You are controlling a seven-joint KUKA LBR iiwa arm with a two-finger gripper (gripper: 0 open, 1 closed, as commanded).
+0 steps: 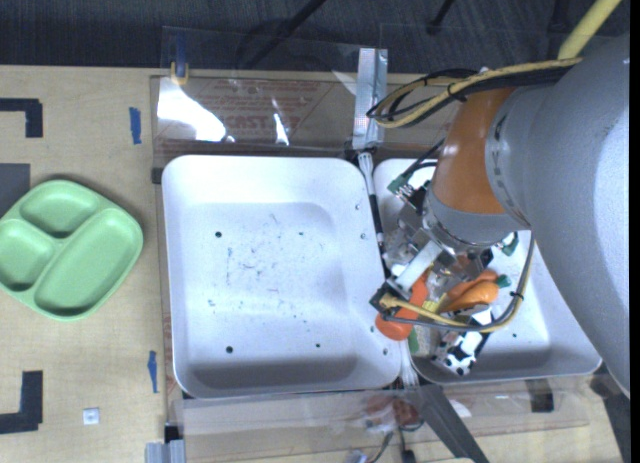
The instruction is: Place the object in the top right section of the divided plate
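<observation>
Reaching in from the right, the grey arm (pixel 560 141) with its orange band (pixel 470 161) hangs low over the right bin (pixel 560 346), its wrist filling most of that bin's near-left corner. The gripper (pixel 420 286) sits among a small heap of toys there, and whether it is open or closed cannot be told, since cables and the wrist crowd it. An orange carrot-like toy (pixel 470 293) lies just beside the gripper, an orange-red round piece (pixel 393 326) rests against the wall between the two bins, and a black-and-white toy (pixel 460 356) lies nearer the front edge. Left of the bins, well apart on the bench, sits the green divided plate (pixel 68 248).
</observation>
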